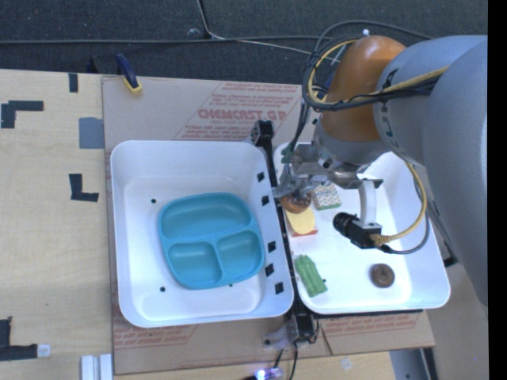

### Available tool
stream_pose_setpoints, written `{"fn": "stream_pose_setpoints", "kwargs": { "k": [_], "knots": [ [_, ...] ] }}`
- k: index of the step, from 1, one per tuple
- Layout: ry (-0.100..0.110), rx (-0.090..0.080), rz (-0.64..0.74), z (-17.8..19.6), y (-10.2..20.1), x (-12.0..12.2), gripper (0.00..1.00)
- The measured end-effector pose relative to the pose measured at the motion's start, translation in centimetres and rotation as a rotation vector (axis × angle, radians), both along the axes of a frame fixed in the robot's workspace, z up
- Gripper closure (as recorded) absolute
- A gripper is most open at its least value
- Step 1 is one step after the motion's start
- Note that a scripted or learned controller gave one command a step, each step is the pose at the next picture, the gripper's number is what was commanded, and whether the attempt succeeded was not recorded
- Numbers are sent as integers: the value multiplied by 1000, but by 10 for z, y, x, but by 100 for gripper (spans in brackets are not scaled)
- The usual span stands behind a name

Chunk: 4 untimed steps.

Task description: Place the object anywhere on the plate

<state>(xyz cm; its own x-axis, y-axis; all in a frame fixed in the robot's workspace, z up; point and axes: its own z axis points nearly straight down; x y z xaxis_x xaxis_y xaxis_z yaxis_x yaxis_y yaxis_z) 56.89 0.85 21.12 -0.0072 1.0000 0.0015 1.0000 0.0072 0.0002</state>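
Note:
A blue plate (211, 240) with three compartments lies in the left white bin (127, 212). My gripper (297, 195) reaches down into the right bin's (428, 291) left side, just over a small brown round object (297, 205) that rests at the top of a yellow block (302, 223). The arm's orange band (360, 70) and grey wrist cover the bin's back. Whether anything sits between the fingers is hidden.
In the right bin lie a green ridged piece (310, 276) at the front left, a brown disc (383, 275) at the front right and a small patterned card (325, 197) by the gripper. A black divider strip (273, 236) runs between the bins.

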Motion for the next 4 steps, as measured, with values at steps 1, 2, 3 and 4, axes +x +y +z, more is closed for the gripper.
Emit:
{"fn": "stream_pose_setpoints", "kwargs": {
  "k": [1,2,3,4],
  "knots": [
    [0,-1,-1,12,46,18,100],
    [1,-2,-2,4,88,35,100],
    [-1,0,-1,18,136,63,100],
    [2,-3,-5,17,133,61,0]
  ]
}}
